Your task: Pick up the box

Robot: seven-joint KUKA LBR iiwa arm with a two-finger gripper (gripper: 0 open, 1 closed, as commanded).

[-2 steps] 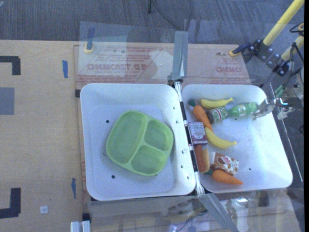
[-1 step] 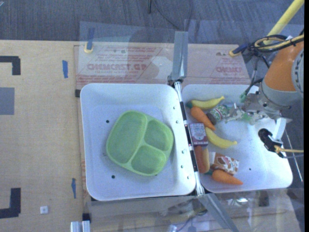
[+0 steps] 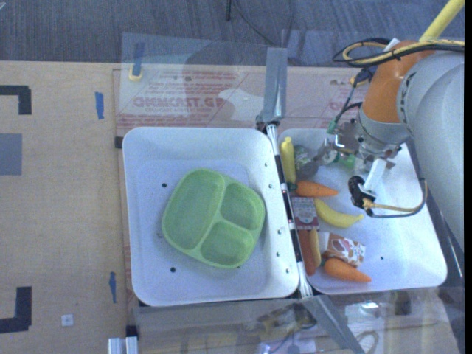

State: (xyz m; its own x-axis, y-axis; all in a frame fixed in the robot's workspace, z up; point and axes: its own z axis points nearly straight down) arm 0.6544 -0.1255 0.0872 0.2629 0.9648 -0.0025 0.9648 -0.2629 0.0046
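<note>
A small white and red box (image 3: pixel 346 249) lies tilted in the right bin (image 3: pixel 413 257), near its front, between a hot dog (image 3: pixel 312 250) and a carrot (image 3: pixel 346 271). A second flat red and white packet (image 3: pixel 303 209) lies against that bin's left wall. My gripper (image 3: pixel 316 161) hangs over the back left part of the right bin, above a carrot (image 3: pixel 318 189) and beside a yellow-green piece (image 3: pixel 287 158). It is well behind the box and apart from it. Nothing shows in its grasp.
A banana (image 3: pixel 338 214) lies mid-bin, just below a black fitting with a yellow cable (image 3: pixel 361 192). The left bin (image 3: pixel 144 161) holds a green divided plate (image 3: pixel 214 217). The arm's grey body (image 3: pixel 442 124) covers the right bin's back right corner.
</note>
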